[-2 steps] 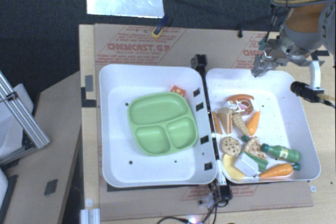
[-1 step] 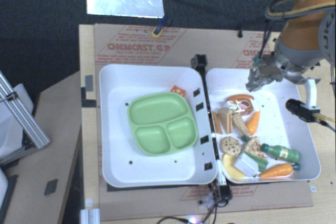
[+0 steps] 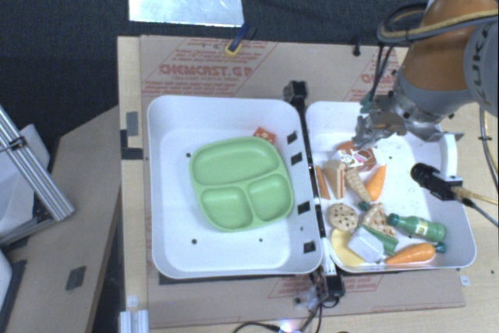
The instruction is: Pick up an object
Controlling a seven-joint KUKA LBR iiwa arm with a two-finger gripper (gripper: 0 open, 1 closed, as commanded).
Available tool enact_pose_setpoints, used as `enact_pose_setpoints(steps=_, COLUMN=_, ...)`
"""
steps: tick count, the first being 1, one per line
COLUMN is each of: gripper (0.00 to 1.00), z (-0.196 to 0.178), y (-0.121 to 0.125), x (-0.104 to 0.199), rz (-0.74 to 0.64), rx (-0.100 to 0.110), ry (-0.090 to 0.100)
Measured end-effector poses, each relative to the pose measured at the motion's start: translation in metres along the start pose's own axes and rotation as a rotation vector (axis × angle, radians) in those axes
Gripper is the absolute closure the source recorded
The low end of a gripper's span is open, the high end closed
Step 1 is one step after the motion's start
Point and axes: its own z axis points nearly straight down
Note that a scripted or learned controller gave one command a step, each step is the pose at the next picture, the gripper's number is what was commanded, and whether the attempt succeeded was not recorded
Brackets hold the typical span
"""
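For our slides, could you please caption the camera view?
Gripper low over toy food in the right bin; green tray in the left bin.

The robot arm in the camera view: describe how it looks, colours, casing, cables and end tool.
The arm has rounded grey casing topped by a broad glossy orange band. Dark and pale cables loop off its upper side, and one runs down toward the wrist. The metallic grey pincer at its end is small and blocky, too blurred to make out its details. Part of dark lettering shows on the casing at the picture's edge.

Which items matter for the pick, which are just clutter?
In play: gripper low over the right bin; toy food pile; green bottle; carrot.
Idle: left bin; green divided tray; small red block.
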Motion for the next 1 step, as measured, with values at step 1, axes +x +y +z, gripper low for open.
enact_pose_setpoints(steps=1, gripper=1.0, z=0.0006, y=-0.0167, x=0.0045, rz=0.006, rx=-0.001, ry=-0.001)
